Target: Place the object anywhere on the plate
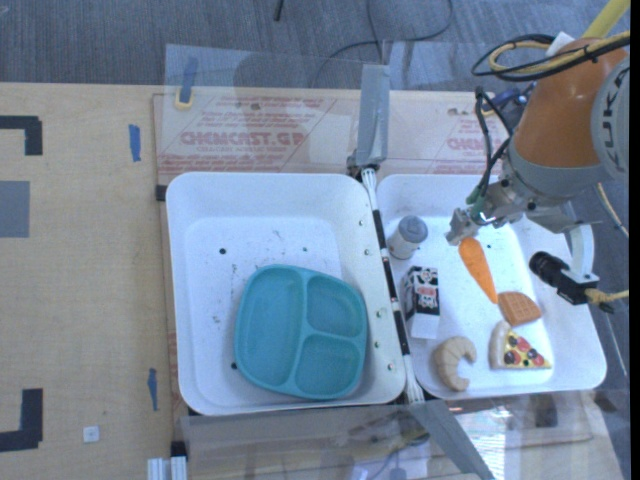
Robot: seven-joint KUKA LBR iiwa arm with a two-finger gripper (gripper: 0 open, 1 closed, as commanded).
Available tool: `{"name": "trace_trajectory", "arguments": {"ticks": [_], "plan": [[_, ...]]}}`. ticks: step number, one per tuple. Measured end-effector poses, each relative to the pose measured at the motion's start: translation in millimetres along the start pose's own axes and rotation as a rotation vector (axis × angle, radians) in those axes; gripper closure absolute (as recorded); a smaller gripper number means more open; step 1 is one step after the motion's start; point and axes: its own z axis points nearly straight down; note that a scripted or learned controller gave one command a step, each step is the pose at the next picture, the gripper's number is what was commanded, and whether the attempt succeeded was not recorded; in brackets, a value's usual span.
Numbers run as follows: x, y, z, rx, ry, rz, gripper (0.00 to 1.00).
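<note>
We find the gripper (468, 224) low over the right bin (585, 363), at its upper middle, w/ the tip just above the top end of the carrot (479, 267). Whether it touches the carrot, and how it stands, we cannot tell; the tip is too small and blurred. The carrot lies on the bin floor, slanting down-right. Just left of the gripper sits a small grey cylinder (408, 235); below that, a black-and-white carton (424, 303) near the bin divider. Beside the carrot's lower end we note a waffle-like piece (519, 308), touching or nearly so, w/ a pizza slice (519, 351) below it and a croissant (455, 362) to its left. The teal plate (301, 332), three compartments, rests in the left bin (200, 218), lower half, nothing on it.
</note>
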Motion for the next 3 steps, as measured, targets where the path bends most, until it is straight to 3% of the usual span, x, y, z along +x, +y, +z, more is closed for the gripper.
{"name": "trace_trajectory", "arguments": {"ticks": [1,2,3], "plan": [[103,-2,4,0.005,0.001,0.08,1.0],[184,-24,4,0.007,0.001,0.139,1.0],[184,-24,4,0.006,0.001,0.14,0.0]]}}
